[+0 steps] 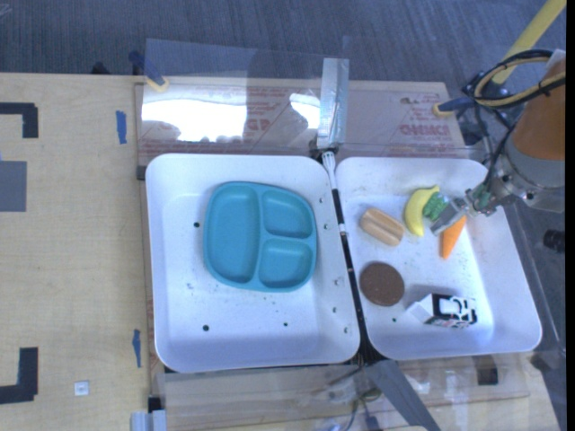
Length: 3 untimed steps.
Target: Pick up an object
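The right bin [503, 330] holds several small items. A yellow banana [415, 212] lies at the back, with a green piece [437, 207] against its right side. An orange carrot [452, 237] lies just right of them. A tan bread roll [382, 225] sits near the bin's left wall, and a brown round patty [383, 283] lies in front of it. A white and black carton [447, 310] rests near the front. My gripper [473, 202] reaches in from the right, low over the bin, right beside the green piece and the top of the carrot.
The left bin [175, 330] holds a blue divided plate [260, 236]. A clear plastic sheet and a metal bar [331, 106] stand behind the bins. Cables [503, 83] hang near the arm at the upper right.
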### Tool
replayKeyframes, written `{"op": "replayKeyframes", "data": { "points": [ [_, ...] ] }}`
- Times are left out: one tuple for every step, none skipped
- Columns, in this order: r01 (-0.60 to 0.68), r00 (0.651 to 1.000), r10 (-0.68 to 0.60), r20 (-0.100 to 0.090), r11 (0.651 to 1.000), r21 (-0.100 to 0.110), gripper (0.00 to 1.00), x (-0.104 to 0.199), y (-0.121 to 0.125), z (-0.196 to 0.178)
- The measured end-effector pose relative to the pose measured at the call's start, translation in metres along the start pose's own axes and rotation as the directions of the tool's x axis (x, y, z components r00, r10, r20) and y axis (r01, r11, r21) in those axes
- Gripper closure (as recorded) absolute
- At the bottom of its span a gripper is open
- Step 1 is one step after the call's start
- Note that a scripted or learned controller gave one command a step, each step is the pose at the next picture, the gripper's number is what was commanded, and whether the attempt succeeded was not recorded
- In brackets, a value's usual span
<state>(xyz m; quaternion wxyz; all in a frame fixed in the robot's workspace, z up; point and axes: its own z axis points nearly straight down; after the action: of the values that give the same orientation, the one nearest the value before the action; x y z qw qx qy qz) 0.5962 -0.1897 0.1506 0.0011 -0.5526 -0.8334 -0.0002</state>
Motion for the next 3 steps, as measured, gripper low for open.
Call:
{"op": "replayKeyframes", "data": {
  "points": [
    [0.039, 0.999, -0.038, 0.006, 0.999, -0.007, 0.00, -0.0216, 0.0038, 0.0649],
    [0.036, 0.999, -0.036, 0.008, 0.999, -0.011, 1.00, -0.0234, 0.0051, 0.0550],
    [0.036, 0.999, -0.036, 0.007, 0.999, -0.010, 0.00, -0.0233, 0.0048, 0.0558]
  ]
}}
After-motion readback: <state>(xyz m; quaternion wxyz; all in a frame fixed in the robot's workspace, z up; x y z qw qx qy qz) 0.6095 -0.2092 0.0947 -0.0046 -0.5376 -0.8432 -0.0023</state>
